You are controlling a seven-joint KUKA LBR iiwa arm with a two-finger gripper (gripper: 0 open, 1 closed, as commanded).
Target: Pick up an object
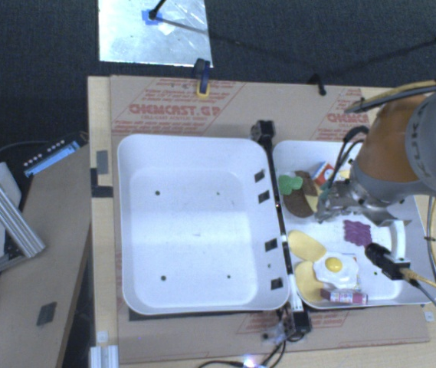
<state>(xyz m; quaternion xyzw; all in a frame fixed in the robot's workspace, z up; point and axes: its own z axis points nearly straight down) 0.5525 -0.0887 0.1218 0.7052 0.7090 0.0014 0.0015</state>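
**Arm low over the right bin**

The arm [421,148] reaches in from the right edge, wrist bent down over the right bin [413,297]. The gripper [326,205] sits among the toys at mid-right; its opening can't be told. Under it lie a brown piece [300,203] and a green piece [288,182]; a purple piece [356,231] and a fried egg [334,266] lie lower. The board [173,106] reads "CHEMCAST GP".

- The arm [413,148] runs off the right edge and covers the right bin's [302,150] far right corner.
- The hand [326,204] is blurred; its grip is unclear.
- An orange-and-white item [322,172] sits half hidden behind the hand.
- The small packet [344,296] has unreadable print.
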